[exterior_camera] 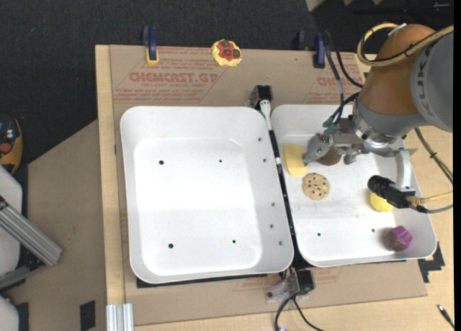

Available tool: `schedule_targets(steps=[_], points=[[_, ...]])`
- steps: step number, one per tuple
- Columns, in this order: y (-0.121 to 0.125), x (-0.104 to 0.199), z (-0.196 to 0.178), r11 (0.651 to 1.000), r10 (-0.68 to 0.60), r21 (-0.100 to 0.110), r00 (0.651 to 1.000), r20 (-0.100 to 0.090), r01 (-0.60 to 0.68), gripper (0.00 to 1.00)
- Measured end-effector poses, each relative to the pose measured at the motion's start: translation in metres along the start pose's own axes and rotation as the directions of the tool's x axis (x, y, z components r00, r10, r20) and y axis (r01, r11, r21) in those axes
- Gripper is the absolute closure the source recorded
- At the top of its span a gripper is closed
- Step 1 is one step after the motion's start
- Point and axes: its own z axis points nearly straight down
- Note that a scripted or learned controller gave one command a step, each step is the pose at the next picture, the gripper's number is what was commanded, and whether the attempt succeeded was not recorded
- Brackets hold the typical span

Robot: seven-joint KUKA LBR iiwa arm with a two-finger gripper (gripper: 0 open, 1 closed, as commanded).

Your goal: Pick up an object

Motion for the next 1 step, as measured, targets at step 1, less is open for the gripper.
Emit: schedule_targets(steps=[1], points=[[-0.0138, 0.0004, 0.0642, 1.0, 0.008, -0.006, 1.0, 0.004, -0.008, 0.0]])
